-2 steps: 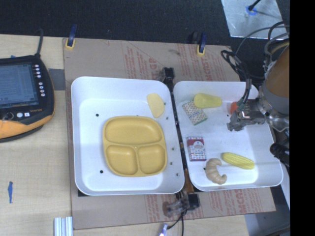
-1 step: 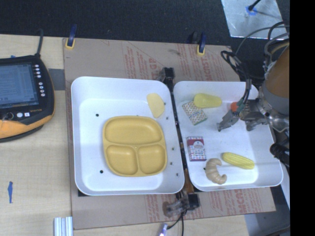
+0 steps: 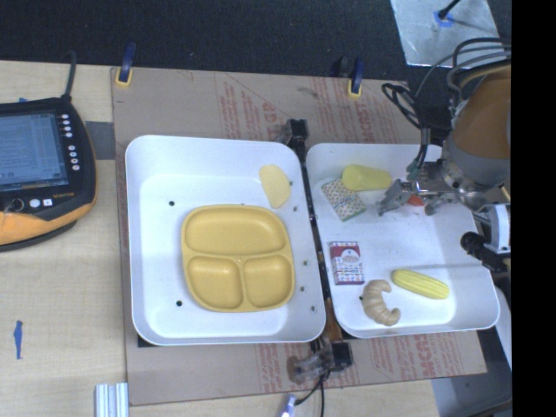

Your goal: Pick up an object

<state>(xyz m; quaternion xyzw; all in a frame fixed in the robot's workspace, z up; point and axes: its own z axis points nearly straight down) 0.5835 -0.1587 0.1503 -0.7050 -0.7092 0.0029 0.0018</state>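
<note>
Right now the gripper (image 3: pixel 401 195) is hovering low in the right bin (image 3: pixel 486 320), fingers spread, gripping nothing. Nearest obj: yellow lemon-like piece (image 3: pixel 366 178), just beside it w/ the patterned packet (image 3: pixel 344 200). Judging approach step; next needs dropping over one, closing.

A pale wood counter (image 3: pixel 52 302) carries a brown cardboard sheet (image 3: pixel 217 102) held by clamps (image 3: pixel 125 66) at its far edge. Dark carpet (image 3: pixel 217 16) lies beyond. A tablet (image 3: pixel 39 168) in an orange case rests at the left.
</note>
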